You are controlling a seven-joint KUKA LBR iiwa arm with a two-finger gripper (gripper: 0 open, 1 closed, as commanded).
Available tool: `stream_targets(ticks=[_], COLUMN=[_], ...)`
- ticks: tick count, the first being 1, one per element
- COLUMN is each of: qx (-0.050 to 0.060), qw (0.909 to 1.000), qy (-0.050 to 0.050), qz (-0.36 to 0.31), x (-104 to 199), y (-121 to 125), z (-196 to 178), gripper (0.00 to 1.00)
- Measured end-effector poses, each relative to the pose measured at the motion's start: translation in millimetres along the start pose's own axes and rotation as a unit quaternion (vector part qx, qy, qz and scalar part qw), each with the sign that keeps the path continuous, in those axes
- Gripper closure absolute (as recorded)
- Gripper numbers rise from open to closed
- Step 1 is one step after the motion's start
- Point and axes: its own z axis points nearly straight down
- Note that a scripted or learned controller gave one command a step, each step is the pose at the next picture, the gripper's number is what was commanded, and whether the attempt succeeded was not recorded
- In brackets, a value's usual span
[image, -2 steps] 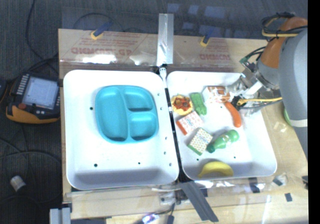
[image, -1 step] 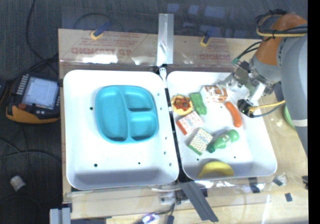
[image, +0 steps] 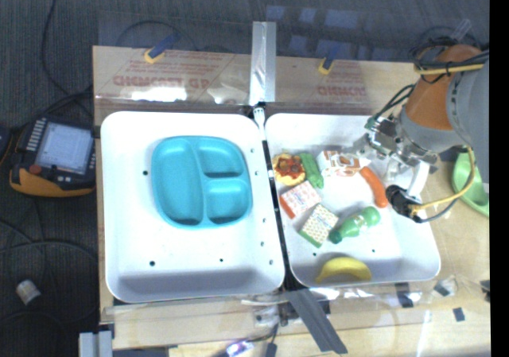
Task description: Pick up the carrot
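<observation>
The gripper (image: 395, 158) hung just right of the carrot (image: 374, 186), which lay slanted, top-left to bottom-right; I couldn't tell its grip state.

The gripper (image: 395, 158) hangs over the right bin (image: 413, 256), at three o'clock. The carrot (image: 374, 187) lies just below it, beside a green bottle (image: 355, 225).

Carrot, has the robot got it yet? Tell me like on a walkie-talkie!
Tool above right bin, nothing seen held. Carrot lying in bin, near tool. Green bottle close by.
</observation>
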Motion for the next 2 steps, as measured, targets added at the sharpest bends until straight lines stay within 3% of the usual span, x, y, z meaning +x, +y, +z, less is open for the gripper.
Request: stream_targets(ticks=[1, 2], qx=[0.0, 0.019], qw=[0.9999, 0.9992], qy=[0.002, 0.001], qz=[-0.011, -0.036], x=[-6, -23], y=[-6, -40], z=[0, 12], gripper=[0.0, 0.0])
